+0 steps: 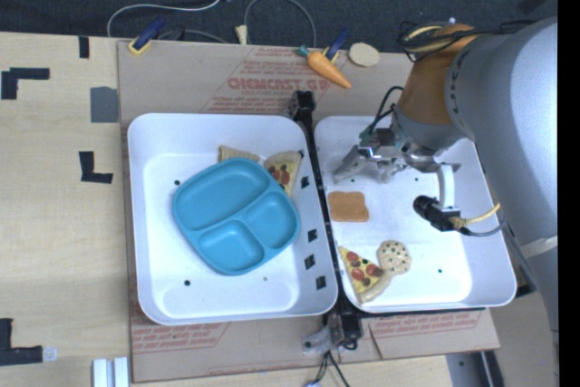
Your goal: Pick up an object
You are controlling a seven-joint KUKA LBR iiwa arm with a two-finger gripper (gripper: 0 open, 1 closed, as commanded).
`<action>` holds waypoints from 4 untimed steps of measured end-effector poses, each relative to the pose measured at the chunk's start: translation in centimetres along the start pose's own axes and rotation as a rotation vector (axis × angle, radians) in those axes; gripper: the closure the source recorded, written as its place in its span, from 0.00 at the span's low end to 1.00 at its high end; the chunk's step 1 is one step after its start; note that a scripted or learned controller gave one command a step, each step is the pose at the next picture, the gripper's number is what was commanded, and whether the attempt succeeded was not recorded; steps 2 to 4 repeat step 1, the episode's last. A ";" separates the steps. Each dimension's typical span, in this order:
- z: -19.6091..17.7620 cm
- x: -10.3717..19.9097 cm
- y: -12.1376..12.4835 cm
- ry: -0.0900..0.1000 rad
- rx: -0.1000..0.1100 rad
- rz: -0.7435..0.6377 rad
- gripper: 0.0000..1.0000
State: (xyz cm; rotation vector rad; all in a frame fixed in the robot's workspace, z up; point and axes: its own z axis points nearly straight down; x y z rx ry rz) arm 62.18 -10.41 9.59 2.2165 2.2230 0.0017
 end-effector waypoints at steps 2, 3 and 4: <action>0.5 0.8 4.8 0.000 0.002 -0.001 0.00; 0.5 0.8 4.8 0.000 0.002 -0.001 0.00; 0.5 0.8 4.8 0.000 0.002 -0.001 0.00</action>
